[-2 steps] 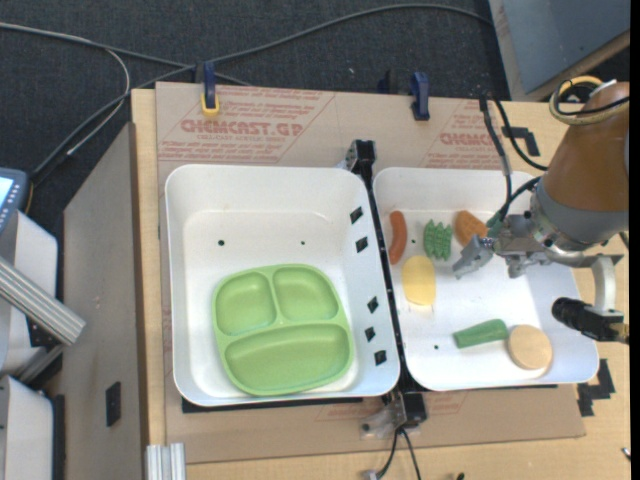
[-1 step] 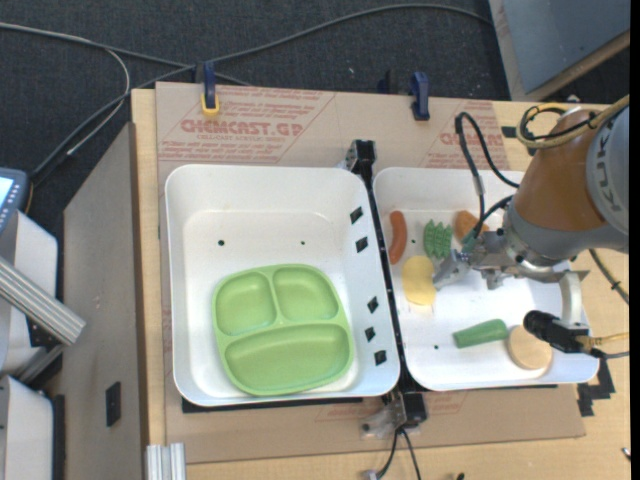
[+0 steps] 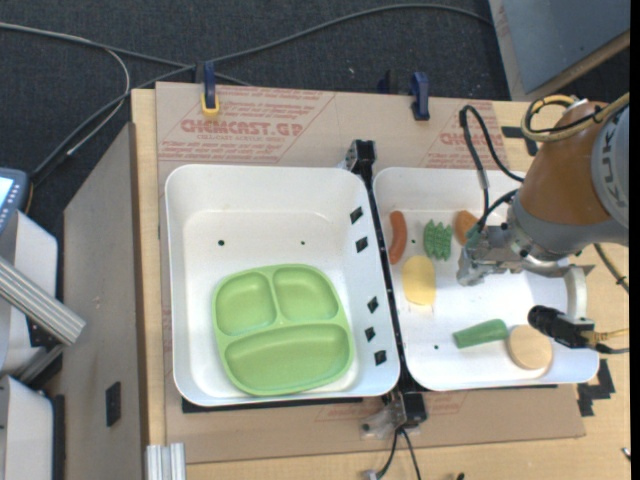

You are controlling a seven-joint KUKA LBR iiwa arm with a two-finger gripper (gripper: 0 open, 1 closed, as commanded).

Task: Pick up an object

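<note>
- gripper (image 3: 478, 265) hangs low in the right bin (image 3: 500, 368), among the toy food.
- whether it is open or closed, i cannot tell.
- yellow piece (image 3: 420, 280) lies just left of it.
- green tray (image 3: 284, 328) sits in the left bin (image 3: 190, 268).

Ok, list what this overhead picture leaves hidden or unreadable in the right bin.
- Hand: the fingers point down under the wrist, so open or shut is unreadable.
- Orange piece: partly covered by the arm; shape unclear.
- Right bin: its far right side is hidden under the arm.
- Green ridged item: too small to identify.
</note>
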